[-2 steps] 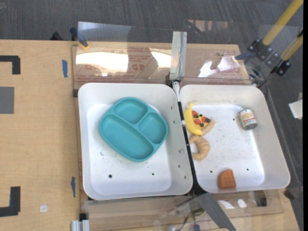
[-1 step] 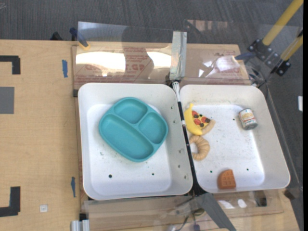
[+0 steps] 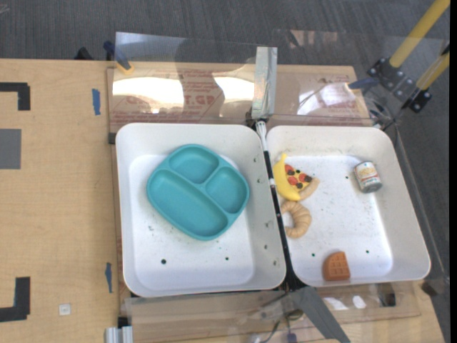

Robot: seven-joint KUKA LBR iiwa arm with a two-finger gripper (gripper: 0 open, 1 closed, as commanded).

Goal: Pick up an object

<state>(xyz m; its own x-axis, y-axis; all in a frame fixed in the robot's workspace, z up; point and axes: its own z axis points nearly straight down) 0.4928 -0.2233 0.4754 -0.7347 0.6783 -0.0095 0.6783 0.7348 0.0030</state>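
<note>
two white bins on the bench, small objects waiting in the right one

pale wooden bench top (image 3: 57, 213) carries two shallow white plastic bins side by side, with dark grey carpet beyond its far edge. left bin (image 3: 136, 263) holds a teal plastic divided plate (image 3: 198, 191) with three compartments, lying flat near the bin's middle. right bin (image 3: 400, 249) holds four small things. a yellow toy pizza slice with red and dark toppings (image 3: 294, 180) lies against the wall shared with the left bin, and a tan curved croissant-shaped toy (image 3: 298, 219) sits just below it, touching or nearly touching it. a small metal can with a pale label (image 3: 368, 176) lies on its side near the right wall, well apart from the others. an orange-brown waffle-like block (image 3: 335, 266) rests near the front wall

whether the gripper is open, closed or gripping anything, i cannot tell
</note>
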